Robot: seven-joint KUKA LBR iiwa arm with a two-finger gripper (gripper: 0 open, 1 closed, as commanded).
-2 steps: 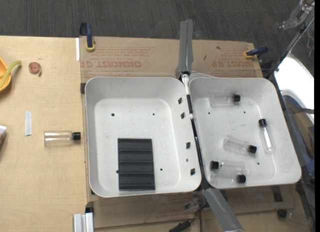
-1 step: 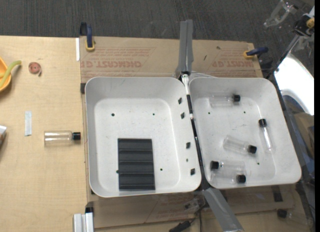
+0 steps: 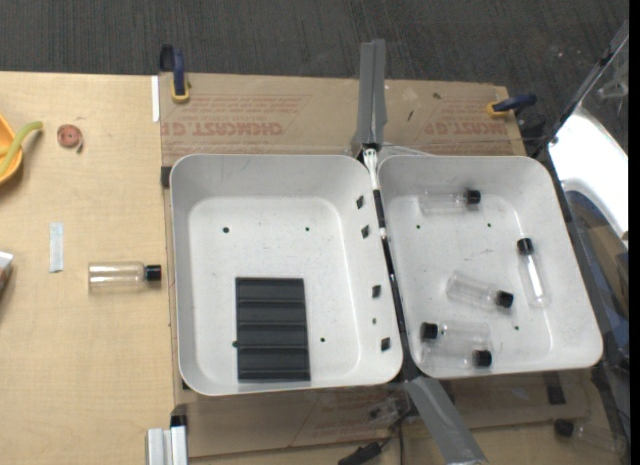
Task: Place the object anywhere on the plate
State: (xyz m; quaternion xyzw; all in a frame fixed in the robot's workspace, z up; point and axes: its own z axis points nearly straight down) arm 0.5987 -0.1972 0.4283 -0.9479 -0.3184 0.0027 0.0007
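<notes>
Now left bin holds black plate — right bin, clear vials.

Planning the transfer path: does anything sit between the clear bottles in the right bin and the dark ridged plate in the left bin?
Yes: the raised rims where the two bins meet lie between the bottles and the plate. The left bin's floor around the plate looks bare.

A pale, glossy stretch of the arm shows at the view's right edge, in the upper half. It slants down from the top right corner, blurred and cut by the frame. It is drawn back to that side and hangs over nothing.
</notes>
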